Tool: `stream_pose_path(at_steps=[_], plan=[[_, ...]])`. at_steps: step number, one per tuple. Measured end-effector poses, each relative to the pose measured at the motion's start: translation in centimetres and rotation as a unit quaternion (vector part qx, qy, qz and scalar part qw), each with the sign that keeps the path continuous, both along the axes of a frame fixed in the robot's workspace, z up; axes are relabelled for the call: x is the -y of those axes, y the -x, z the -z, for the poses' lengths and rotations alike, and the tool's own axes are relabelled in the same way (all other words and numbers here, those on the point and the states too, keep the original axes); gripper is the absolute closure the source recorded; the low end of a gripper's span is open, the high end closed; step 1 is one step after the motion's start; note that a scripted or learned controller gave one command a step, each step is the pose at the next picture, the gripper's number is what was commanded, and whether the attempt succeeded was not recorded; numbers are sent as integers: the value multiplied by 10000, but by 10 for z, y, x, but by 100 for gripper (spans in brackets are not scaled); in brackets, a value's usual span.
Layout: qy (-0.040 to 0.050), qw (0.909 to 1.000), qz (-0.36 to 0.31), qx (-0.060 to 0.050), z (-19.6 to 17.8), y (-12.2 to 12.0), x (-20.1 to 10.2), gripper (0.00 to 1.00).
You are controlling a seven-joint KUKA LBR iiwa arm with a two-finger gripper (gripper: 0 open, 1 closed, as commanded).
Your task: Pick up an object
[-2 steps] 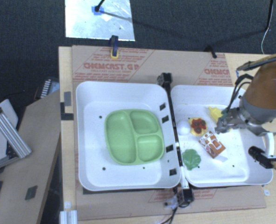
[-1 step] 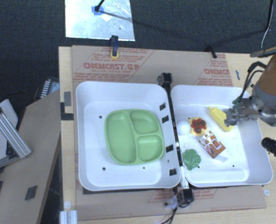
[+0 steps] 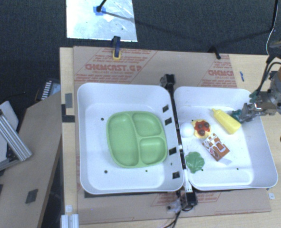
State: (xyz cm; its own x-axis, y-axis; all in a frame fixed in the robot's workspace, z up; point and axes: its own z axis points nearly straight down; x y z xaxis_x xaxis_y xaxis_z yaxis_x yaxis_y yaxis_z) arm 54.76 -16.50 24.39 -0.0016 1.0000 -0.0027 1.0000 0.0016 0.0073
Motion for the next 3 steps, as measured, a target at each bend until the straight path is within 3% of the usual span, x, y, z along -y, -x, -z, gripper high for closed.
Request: stream_pose_path(at_steps=[1, 3], plan=[[-7, 10000, -13, -19, -26, -1, 0, 100], [-18, 10000, -41, -24, -32, 6, -104, 100]])
